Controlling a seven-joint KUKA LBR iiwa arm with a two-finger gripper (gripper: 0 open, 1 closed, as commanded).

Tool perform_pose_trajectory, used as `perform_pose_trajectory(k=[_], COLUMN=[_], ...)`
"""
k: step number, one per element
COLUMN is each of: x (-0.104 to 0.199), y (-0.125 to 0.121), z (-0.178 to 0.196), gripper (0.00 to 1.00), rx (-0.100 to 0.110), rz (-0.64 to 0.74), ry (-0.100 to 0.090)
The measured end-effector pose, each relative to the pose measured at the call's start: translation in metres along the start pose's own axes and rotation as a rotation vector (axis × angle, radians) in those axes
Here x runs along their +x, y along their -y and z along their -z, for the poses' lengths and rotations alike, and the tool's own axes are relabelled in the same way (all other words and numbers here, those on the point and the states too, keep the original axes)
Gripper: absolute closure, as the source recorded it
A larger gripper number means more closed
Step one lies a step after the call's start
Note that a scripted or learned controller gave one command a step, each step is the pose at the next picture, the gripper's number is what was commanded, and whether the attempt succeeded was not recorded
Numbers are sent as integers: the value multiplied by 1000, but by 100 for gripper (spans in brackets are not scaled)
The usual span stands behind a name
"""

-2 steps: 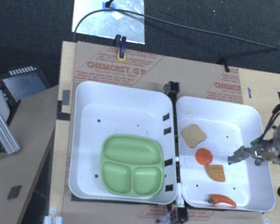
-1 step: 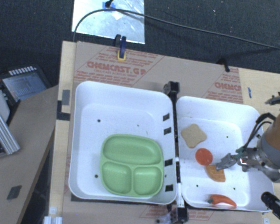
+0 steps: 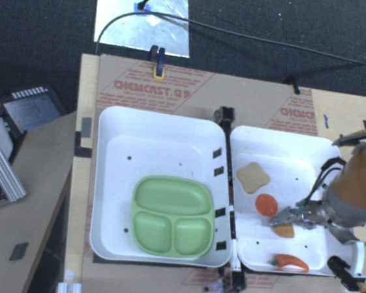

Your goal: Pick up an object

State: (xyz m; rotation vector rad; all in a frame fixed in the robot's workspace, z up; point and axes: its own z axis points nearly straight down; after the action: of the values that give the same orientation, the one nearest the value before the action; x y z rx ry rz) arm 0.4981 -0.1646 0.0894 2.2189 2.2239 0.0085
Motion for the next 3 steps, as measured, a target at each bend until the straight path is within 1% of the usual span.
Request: perform_pose_trajectory(k=[1, 2, 3], x=[-1, -7, -5], y=[-3, 1, 3], z=[14, 73, 118], gripper=[100, 100, 100], rx=[-9, -3, -3], rz=[1, 1, 2], ry=[2, 7, 6])
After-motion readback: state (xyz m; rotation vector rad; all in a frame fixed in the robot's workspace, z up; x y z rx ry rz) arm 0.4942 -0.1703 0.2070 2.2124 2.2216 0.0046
